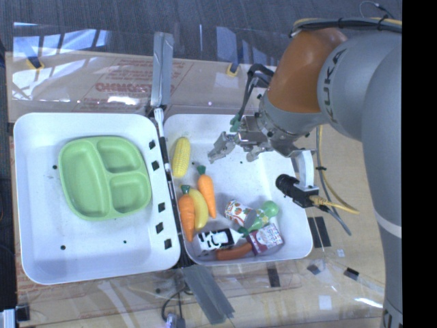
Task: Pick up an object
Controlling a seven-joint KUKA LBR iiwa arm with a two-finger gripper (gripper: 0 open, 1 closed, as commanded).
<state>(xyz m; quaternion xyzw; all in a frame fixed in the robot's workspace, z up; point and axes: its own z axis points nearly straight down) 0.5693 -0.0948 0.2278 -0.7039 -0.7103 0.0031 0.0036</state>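
The right bin (225, 125) holds a heap of toy food along its left and front sides. An ear of corn (181, 156) lies at the left wall, with two carrots (207, 193) (186, 214) and a yellow banana (199, 208) below it. A red-and-white packet (236, 212), a green piece (267, 210), a dark red pouch (269, 239), a black-and-white box (215, 238) and a sausage (234, 253) crowd the front. My gripper (235, 150) hangs over the bin's bare middle, right of the corn, open, with nothing between its fingers.
The left bin (34, 203) contains a green divided plate (104, 176). A metal divider bar (161, 67) rises between the bins at the back. The arm's orange band (307, 67) and cables overhang the right bin's right side.
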